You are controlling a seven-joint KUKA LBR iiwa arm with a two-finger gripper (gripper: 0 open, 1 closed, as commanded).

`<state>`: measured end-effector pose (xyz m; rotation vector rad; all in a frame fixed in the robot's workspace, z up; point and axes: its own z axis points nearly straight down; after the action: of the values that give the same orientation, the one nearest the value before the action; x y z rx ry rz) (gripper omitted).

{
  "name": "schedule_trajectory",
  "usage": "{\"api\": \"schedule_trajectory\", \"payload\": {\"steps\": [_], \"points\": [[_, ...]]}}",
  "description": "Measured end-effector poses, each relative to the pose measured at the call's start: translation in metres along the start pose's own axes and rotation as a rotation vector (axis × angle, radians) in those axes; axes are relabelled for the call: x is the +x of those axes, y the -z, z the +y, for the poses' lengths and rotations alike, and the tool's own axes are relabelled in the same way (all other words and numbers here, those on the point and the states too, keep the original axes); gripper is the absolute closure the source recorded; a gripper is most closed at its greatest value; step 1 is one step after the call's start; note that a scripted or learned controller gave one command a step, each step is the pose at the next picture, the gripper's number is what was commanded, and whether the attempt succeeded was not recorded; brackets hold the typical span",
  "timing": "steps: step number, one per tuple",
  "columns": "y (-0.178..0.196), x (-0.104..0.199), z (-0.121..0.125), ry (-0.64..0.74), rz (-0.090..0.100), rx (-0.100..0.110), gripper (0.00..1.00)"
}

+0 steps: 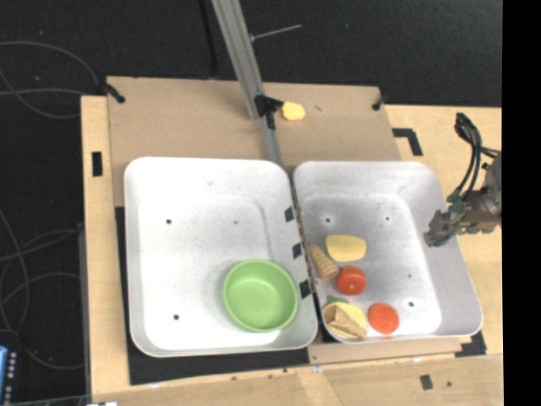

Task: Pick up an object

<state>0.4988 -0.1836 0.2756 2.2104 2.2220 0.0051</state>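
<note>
Objects for picking were catalogued in the right bin, grouped toward its near-left corner. A pale yellow rounded piece was recorded nearest the middle of the bin floor. A tan ridged cone-like piece was noted just left of it, lying aslant against the wall shared by the two bins. A red ball-shaped item was logged just below the yellow piece, close beside the cone's lower end. An orange-red round item was entered near the front wall. A yellowish wedge-shaped item was listed to its left, in the front-left corner, with a sliver of green seen just above it.

A green bowl was recorded upright in the left bin, toward its near-right corner.

A small yellow object was noted on the brown board behind the bins, beside the foot of a slanted metal rail.

The gripper was located over the right bin's right rim, well apart from every listed item; nothing was seen between its fingers, and whether they were spread or pressed together could not be told.
</note>
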Motion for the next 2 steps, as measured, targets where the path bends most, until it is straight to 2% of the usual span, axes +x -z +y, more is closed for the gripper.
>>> {"api": "schedule_trajectory", "payload": {"steps": [1, 2], "points": [[-0.005, 0.057, 0.004, 0.002, 0.002, 0.006, 1.0], [-0.006, 0.11, 0.026, 0.003, 0.003, 0.005, 1.0]]}}
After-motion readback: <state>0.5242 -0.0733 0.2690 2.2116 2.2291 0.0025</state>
